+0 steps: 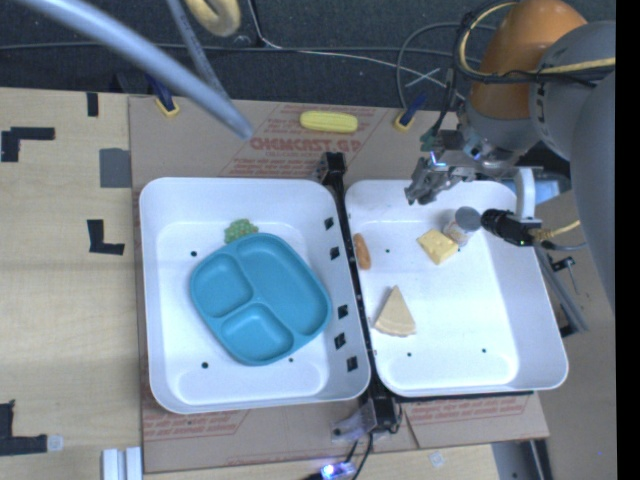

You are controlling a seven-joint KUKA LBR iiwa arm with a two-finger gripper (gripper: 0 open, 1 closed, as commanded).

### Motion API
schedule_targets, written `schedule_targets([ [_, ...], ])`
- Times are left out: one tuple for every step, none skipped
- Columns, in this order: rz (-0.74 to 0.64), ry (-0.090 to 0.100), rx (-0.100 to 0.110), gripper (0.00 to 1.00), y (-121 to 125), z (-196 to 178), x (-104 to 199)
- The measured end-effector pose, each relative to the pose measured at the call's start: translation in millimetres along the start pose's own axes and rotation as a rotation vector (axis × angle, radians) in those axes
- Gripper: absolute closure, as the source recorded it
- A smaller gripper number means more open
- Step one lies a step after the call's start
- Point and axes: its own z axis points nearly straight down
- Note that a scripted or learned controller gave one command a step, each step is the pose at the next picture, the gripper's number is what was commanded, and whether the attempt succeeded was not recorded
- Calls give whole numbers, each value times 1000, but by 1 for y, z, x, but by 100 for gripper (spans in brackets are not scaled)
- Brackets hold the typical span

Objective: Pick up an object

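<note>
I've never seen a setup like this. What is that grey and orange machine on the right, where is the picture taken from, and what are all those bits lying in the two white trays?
The picture comes from a camera fixed above the bench, looking down at a slant. The grey machine with the orange band is a robot arm reaching in from the right. At its tip is a gripper, two small fingers for pinching things; it hangs over the far edge of the right bin. I see nothing between its fingers, and I cannot tell how they are set.

The left bin holds a blue divided tray with a small green piece at its far edge. The right bin holds an orange piece, a yellowish block and a pale wedge. A yellow item lies on the cardboard behind the bins.
</note>
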Motion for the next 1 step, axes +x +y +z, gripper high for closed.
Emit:
schedule_targets([
  [-2, 2, 4, 100, -26, -12, 39],
])
